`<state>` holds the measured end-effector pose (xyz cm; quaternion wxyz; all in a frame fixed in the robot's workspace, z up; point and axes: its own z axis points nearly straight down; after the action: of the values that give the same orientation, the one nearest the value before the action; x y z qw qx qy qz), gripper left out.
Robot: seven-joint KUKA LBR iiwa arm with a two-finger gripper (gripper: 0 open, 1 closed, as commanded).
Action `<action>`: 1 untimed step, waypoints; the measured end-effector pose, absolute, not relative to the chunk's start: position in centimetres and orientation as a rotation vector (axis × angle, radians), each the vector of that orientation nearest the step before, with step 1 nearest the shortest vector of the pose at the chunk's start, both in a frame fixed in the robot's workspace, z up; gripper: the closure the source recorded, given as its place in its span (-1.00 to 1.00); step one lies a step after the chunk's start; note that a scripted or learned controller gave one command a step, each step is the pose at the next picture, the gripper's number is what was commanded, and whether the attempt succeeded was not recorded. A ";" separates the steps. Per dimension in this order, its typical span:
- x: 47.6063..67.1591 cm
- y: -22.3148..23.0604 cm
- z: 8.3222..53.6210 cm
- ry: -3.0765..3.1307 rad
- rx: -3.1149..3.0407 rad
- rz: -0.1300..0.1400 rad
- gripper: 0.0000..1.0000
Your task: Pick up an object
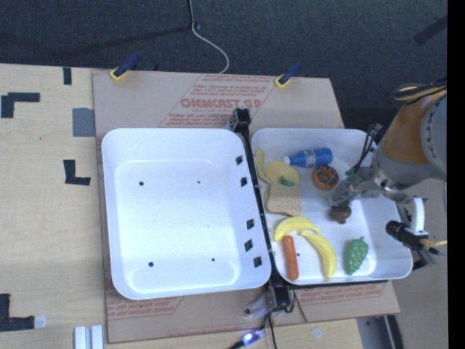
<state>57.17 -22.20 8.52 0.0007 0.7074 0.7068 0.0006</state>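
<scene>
Robot hand (340,198) hangs low in the toy-filled right bin (378,271), directly over a brown toy (339,211) beside the burger (325,176) (grip state unclear), apparently positioned to seize it.

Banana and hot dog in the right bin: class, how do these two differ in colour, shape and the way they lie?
The banana is yellow; the hot dog is orange-red. The banana is curved and longer; the hot dog is straight and shorter. The banana arcs from upper left down to lower right; the hot dog lies nearly straight up the picture. Both are toy foods lying flat near the front of the right bin, side by side.
</scene>
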 end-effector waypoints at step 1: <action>48.1 -22.5 8.6 2.217 2.225 0.000 1.00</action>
<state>48.14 -22.46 8.63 0.0005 0.7085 0.7057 0.0001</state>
